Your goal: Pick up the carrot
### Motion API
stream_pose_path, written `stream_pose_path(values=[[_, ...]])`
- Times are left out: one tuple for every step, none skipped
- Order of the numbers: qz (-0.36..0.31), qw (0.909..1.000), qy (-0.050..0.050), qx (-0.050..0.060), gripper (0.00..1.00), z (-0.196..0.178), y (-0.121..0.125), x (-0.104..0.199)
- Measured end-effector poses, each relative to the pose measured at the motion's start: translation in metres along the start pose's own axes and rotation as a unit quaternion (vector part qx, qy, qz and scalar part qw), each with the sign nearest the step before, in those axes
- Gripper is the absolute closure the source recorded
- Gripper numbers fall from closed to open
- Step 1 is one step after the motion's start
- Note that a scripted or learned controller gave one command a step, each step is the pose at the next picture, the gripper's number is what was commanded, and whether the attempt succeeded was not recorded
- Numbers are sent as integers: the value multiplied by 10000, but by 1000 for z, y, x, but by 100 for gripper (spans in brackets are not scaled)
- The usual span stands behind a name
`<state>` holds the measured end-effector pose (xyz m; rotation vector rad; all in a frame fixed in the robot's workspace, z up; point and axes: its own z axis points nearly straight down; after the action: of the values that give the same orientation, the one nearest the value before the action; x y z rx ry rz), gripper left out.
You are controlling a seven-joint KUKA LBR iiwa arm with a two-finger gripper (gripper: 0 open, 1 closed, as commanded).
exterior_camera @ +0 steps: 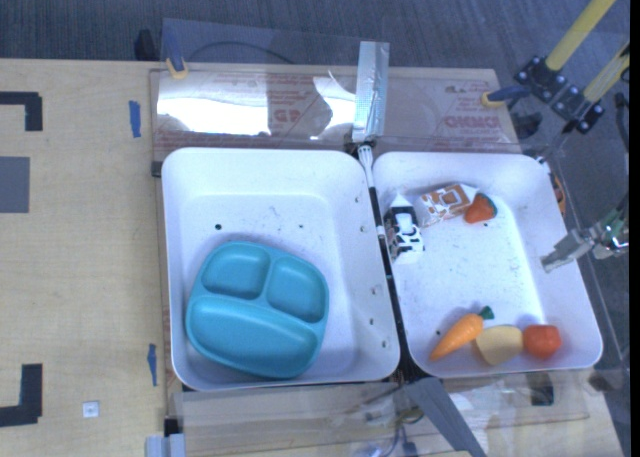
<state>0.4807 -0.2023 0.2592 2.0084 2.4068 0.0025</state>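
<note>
The gripper (585, 245) hangs at the right bin's (440, 170) right rim, nothing between its tips; how wide it stands, I can't tell. The carrot (458, 334) lies near the front wall, its leafy end just beside a pale yellow toy (498, 344). Risk: a descent there could catch that neighbour and nudge the carrot away.

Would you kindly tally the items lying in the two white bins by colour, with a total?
Blue: 1, the divided plate
Orange: 2, the carrot and a small piece
Red-orange: 1, the tomato-like ball
Pale yellow: 1, a chunk
Black and white: 1, a carton
Orange-and-white packet: 1
Total: 7
</note>
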Motion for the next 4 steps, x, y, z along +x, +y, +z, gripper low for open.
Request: stream_pose_path(values=[[-1837, 9830, -8, -4, 0, -54, -4, -22], [-1839, 9829, 0, 3, 0, -53, -4, -22], [-1839, 9829, 0, 3, 0, -53, -4, -22], [-2671, 9636, 39, 29, 0, 15, -1, -21]])
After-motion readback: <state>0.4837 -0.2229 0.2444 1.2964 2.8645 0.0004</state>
